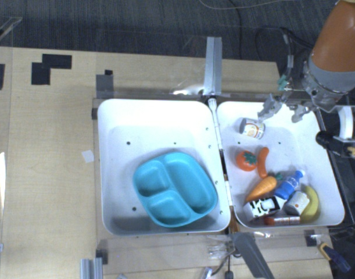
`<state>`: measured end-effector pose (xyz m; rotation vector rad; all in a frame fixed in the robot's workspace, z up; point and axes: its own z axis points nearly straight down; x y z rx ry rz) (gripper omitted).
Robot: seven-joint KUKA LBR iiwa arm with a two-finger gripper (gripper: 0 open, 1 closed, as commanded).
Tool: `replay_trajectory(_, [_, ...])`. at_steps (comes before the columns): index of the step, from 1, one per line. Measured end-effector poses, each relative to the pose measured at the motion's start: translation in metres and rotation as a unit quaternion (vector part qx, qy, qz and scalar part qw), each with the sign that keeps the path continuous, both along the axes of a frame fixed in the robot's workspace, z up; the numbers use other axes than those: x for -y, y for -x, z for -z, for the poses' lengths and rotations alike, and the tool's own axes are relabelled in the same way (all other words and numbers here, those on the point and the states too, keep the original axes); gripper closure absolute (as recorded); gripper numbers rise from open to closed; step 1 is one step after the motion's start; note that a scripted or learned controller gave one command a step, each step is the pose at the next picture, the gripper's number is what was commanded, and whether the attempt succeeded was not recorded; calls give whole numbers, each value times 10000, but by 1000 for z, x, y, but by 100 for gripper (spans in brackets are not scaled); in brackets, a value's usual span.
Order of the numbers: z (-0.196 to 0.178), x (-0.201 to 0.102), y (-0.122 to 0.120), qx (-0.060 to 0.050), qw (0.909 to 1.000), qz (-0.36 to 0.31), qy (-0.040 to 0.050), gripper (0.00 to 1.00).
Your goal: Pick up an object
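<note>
The right bin [316,150] holds a small can lying on its side [251,128], a red tomato [245,160], an orange sausage-shaped toy [262,161], a carrot [261,188], a blue bottle [287,186], a banana [309,204], a black-and-white carton [264,206] and a red pen [282,220]. My gripper [283,110] hangs over the far edge of this bin, up and right of the can. Its two fingers are spread apart with nothing between them.
The left bin [125,132] carries a blue divided plate [175,188] toward its near right. A metal post [213,68] rises at the far end of the wall between the bins. Cables run across the dark floor behind.
</note>
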<state>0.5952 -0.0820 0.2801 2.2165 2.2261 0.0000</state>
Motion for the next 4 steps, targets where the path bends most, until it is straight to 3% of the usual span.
replay_trajectory(1, [135,13,32,13,9962,-871,2,0])
replay_trajectory(2, [190,32,28,67,9964,-840,7,0])
replay_trajectory(3, [178,31,26,101,9963,-848,5,100])
replay_trajectory(4, [34,-30,38,33,9999,-168,1,100])
